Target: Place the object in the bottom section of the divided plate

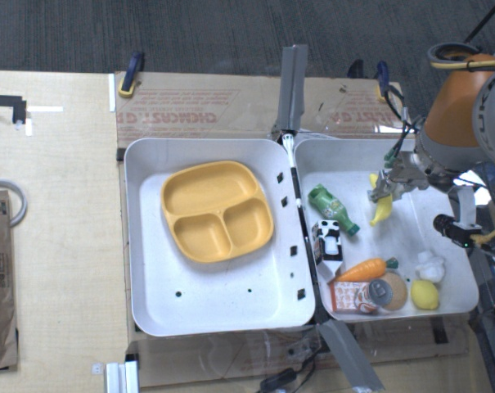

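While cardboard [231, 109] lettering reads mirrored, the gripper [384, 193] clasps a banana [382, 210].

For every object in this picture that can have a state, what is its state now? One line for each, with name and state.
Yellow plastic divided plate: lies flat in the left white bin, all sections bare.
Small yellow banana: hangs between the tool fingers, over the right white bin.
Green plastic bottle: lies on its side.
Orange carrot: lies flat.
Yellow lemon: rests on the bin floor.
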